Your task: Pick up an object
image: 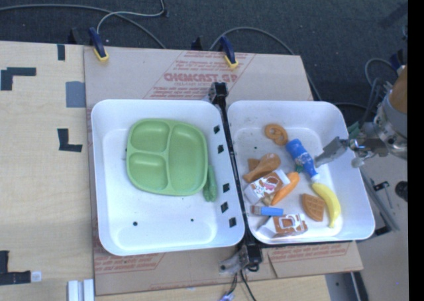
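Note:
The right bin (pixel 344 127) holds several toy foods. A blue bottle (pixel 301 157) lies near its middle, with a yellow banana (pixel 329 203) and a toast slice (pixel 313 207) toward the front right. An orange carrot (pixel 285 188), a brown drumstick (pixel 265 164), a pretzel-like piece (pixel 276 133), two printed packets (pixel 264 185) (pixel 289 225) and a small blue piece (pixel 270 211) fill the rest. My gripper (pixel 330 151) reaches in from the right over the bin's right side, just right of the blue bottle, with nothing seen in it.
The left bin (pixel 106 160) carries a green divided plate (pixel 165 157) and a small green item (pixel 210 187) against its right wall. A black divider (pixel 228 160) runs between the bins. Cables lie behind the bench.

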Controlling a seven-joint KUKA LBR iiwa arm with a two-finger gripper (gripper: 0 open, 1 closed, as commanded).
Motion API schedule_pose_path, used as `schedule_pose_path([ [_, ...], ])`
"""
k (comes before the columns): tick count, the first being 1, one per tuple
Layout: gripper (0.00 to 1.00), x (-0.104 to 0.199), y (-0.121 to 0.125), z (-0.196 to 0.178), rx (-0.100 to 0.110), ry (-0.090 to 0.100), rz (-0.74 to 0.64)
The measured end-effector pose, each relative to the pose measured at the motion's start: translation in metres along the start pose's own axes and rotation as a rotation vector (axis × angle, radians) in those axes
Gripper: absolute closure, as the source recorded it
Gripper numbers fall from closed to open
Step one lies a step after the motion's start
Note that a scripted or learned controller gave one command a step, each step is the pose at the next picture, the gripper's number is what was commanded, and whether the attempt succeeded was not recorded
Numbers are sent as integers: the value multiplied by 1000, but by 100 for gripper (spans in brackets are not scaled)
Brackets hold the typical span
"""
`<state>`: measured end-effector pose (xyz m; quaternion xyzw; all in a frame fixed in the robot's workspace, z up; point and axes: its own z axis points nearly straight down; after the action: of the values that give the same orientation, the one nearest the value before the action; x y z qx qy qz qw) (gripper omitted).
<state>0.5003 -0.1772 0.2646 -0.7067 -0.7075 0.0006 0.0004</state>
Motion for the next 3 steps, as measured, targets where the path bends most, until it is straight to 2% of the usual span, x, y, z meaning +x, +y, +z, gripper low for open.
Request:
schedule_pose_path([
  [1,0,-39,-7,154,3,2,1],
  [2,0,22,-15,178,-6,-3,1],
  [3,0,46,65,178,-9,-2,-2],
])
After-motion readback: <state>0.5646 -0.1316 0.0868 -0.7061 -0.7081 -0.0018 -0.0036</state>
